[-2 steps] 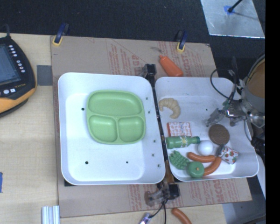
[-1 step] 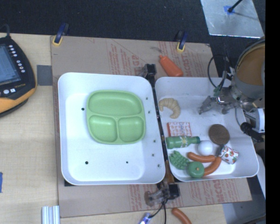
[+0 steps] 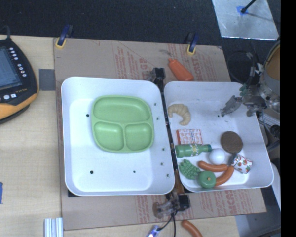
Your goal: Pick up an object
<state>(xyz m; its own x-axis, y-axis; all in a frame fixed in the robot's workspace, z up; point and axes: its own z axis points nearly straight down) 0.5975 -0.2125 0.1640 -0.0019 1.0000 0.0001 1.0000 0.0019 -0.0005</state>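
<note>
Camera view: cardboard-covered bench [image 3: 138, 58], dark floor [image 3: 113, 9]

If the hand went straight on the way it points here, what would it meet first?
The hand points left and down over the right bin. Straight on, it would likely meet bare bin floor first; farther along that line lies the croissant. Its height above the bin is unclear, so this is a guess.

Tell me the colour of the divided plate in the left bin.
Light green plate, seen clearly in the camera view.
</note>
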